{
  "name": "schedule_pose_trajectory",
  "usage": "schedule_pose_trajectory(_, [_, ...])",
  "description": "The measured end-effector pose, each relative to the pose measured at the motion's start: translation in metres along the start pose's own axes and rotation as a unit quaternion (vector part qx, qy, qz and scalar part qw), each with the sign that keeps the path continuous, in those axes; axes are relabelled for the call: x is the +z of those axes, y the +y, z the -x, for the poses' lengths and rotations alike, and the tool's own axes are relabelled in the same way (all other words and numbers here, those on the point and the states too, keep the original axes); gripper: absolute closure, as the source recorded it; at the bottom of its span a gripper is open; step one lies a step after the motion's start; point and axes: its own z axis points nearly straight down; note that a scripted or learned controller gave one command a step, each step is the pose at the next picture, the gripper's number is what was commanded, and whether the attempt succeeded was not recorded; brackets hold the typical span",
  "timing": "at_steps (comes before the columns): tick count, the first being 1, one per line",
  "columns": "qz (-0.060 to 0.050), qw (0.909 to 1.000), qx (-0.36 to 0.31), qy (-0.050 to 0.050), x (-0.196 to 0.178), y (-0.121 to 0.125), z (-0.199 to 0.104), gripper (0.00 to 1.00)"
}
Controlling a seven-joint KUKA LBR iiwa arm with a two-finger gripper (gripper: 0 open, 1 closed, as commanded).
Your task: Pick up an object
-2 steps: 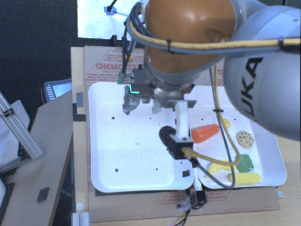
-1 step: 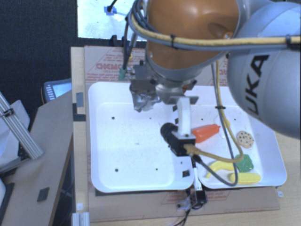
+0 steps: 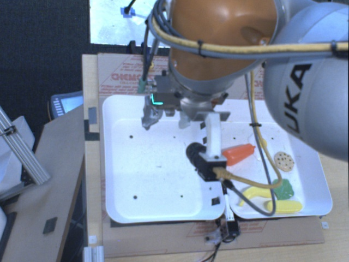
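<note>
The arm comes in from the right, its orange band (image 3: pixel 218 31) bulking over the far edge of the bins, and the gripper (image 3: pixel 163 116) hangs above the far part of the left bin (image 3: pixel 142 201). Whether it is grasping or released I cannot tell, since the wrist housing and cabling crowd that area. Nothing shows beneath or within it, so I would not credit it with holding anything.

The things worth picking all lie in the right bin (image 3: pixel 322 201). An orange carrot-shaped piece (image 3: pixel 239 153) rests near the divider between the bins, just right of the white bracket (image 3: pixel 213 135) hanging off the arm. Further right sits a small round cookie-like disc (image 3: pixel 283 161), apart from the rest. At the near end a green piece (image 3: pixel 283 190) lies against a yellow banana-shaped piece (image 3: pixel 272 201), the two touching (a tight pairing that could make a clean grasp of either awkward).

A yellow cable (image 3: pixel 240 176) droops from the arm across the right bin, passing close to the carrot and the banana, presumably slack left for the wrist to turn.

In my judgement the pick has not begun in earnest: the tool is poised over a stretch of the left bin with no object under it, well apart from every candidate. The next move would call for travel rightward over the divider before descending.
</note>
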Motion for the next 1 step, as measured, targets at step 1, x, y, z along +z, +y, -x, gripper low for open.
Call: schedule_pose_trajectory(1, [0.001, 1.0000, -0.001, 0.001, -0.0114, 0.0007, -0.0001, 1.00])
